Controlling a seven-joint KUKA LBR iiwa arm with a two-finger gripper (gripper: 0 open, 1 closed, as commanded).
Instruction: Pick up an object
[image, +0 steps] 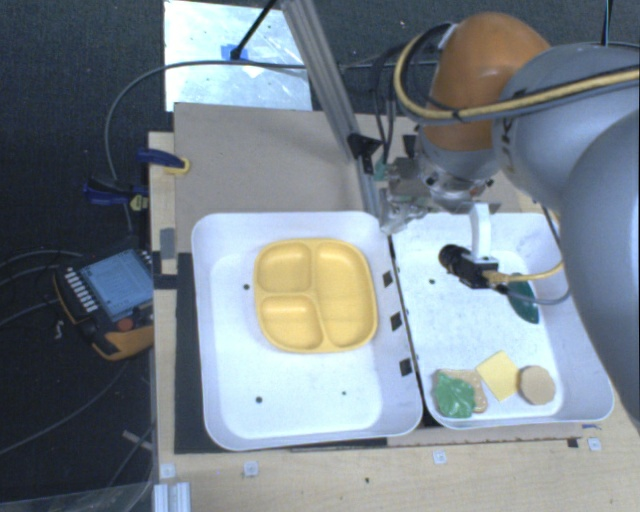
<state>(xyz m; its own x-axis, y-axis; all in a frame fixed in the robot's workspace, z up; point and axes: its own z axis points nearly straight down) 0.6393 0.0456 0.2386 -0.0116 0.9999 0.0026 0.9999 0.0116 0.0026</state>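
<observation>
Nearest us, along the near edge of the right-hand shallow white bin (440, 335), three small things lie in a row. At the left is a green leafy lump (456, 396) resting on a thin tan slice. Just beside it sits a flat yellow square (497, 375), tilted on its corner. A round tan disc (537, 384) touches or almost touches that square on the right. Farther back, toward the right wall of the same bin, lies a dark teal, leaf-shaped piece (524, 301), well apart from the row.

We see the two-finger gripper (398, 216) at the far left corner of this bin, above the seam where the two bins meet. It is well apart from all four things. Whether the claw is spread or pressed together we cannot tell at this slant. The grey arm (585, 130), with its orange band (482, 62), comes in from the far right.

The left-hand white bin (300, 405) holds a yellow plastic plate with three compartments (315, 295), lying flat toward its far side. Both bins rest on a brown board (260, 155). Off the bench to the left sits a handheld device with a blue screen and orange casing (108, 292).
</observation>
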